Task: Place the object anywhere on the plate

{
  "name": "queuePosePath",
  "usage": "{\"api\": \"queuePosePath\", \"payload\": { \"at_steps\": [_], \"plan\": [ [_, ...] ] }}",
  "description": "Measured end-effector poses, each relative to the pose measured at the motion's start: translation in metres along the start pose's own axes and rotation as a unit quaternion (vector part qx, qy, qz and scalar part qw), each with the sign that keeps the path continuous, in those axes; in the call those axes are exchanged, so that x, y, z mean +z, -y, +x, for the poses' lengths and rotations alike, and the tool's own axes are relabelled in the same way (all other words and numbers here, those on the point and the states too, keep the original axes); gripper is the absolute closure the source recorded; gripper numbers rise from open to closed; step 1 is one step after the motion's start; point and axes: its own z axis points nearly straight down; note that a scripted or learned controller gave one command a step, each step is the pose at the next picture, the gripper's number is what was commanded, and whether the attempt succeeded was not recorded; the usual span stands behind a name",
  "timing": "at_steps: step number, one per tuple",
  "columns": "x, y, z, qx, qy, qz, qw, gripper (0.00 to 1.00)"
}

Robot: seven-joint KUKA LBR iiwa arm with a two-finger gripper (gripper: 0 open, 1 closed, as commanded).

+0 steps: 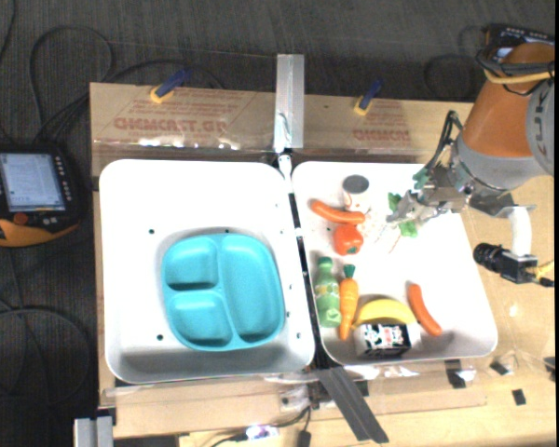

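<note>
**Inspector:** Gripper (412,205) state?

**Assistant:** Fingers pinch a small green object (408,223) over the right bin (466,287). It looks light and possibly soft; best held across its middle.

**Inspector:** Destination?

**Assistant:** The teal plate (225,291) lies well to the gripper's far side, in the left bin (130,250).
</note>
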Motion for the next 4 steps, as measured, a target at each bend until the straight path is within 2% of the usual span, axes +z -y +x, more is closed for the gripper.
{"api": "queuePosePath", "payload": {
  "at_steps": [1,2,3,4],
  "plan": [
    [0.020,0.009,0.076,0.009,-0.002,0.001,1.0000,1.00],
    [0.034,0.029,0.142,-0.059,-0.003,0.001,0.9983,1.00],
    [0.033,0.026,0.204,-0.166,-0.003,0.000,0.9861,1.00],
    [0.033,0.026,0.204,-0.166,-0.003,0.000,0.9860,0.00]
  ]
}}
